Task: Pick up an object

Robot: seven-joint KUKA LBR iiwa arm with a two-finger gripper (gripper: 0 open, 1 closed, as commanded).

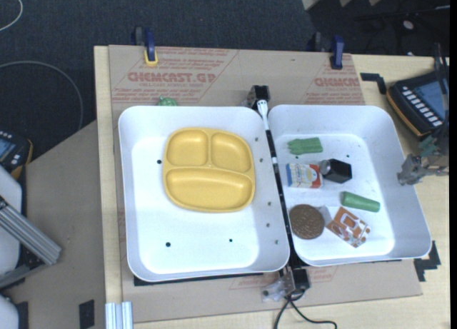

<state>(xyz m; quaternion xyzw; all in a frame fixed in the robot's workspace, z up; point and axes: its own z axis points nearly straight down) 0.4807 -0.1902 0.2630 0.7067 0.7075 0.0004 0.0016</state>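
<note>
Objects for picking: six in all, lying loose in the right bin (382,142), none lifted. Nearest the front rim, one brown round disc (306,221), just beside one orange-and-white patterned packet (348,226) on its right. Next back, one green cylinder (360,202), lying on its side, slightly aslant. Mid-bin, one small white packet with red and blue print (303,175), with one black block (336,170) just beside it to the right. Farthest back, one green flat piece (305,146). Two green items, then, and one each of the others. In the left bin (143,185), one yellow divided plate (209,169) with three compartments, set toward the far half. Two white bins in total, side by side, rims touching along the middle. Gripper (416,168): small grey form at the right rim of the right bin, about level with the black block but well apart from it, holding nothing visible; whether released or clenched cannot be told, too small and blurred. Under the bins, one brown board (214,71) with red lettering, held at the far edge by two blue clamps (148,41).
</note>
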